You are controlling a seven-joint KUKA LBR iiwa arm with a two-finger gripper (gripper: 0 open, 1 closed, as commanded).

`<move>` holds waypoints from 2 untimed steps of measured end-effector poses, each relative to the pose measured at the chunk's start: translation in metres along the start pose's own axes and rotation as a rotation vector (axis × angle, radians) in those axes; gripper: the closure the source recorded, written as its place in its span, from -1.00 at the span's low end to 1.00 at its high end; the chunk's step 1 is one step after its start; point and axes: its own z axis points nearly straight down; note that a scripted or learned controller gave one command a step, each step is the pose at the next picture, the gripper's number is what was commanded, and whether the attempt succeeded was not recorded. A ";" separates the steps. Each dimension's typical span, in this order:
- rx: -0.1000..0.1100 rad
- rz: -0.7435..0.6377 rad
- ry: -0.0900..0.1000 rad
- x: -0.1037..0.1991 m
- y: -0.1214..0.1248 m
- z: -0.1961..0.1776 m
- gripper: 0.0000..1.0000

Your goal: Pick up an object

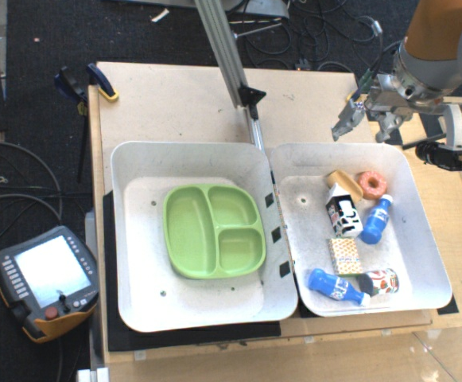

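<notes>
At the near edge of the right bin (429, 237) lie a blue bottle (335, 286) and, just to its right, a small can with red print (380, 282); both are close to the near rim. Just behind them sits a small patterned box (344, 254). Further back a black-and-white carton (343, 210) stands beside a second blue bottle (376, 219), which tilts toward the right. Behind these, a pink donut (372, 184) rests near the far rim. The left part of this bin has open floor with room to move. In the left bin (135, 213) a green divided plate (215, 231) lies in the middle, with free white floor around it on all sides. The gripper (367, 126) hangs above the bench just beyond the far rim of the right bin, well apart from all objects. Its two fingers (346, 122) are spread and released, with nothing between them
</notes>
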 end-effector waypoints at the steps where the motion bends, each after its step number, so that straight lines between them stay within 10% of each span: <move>1: 0.000 0.000 0.000 0.000 0.000 0.000 -1.00; 2: 0.003 -0.001 0.000 0.002 0.005 0.045 -1.00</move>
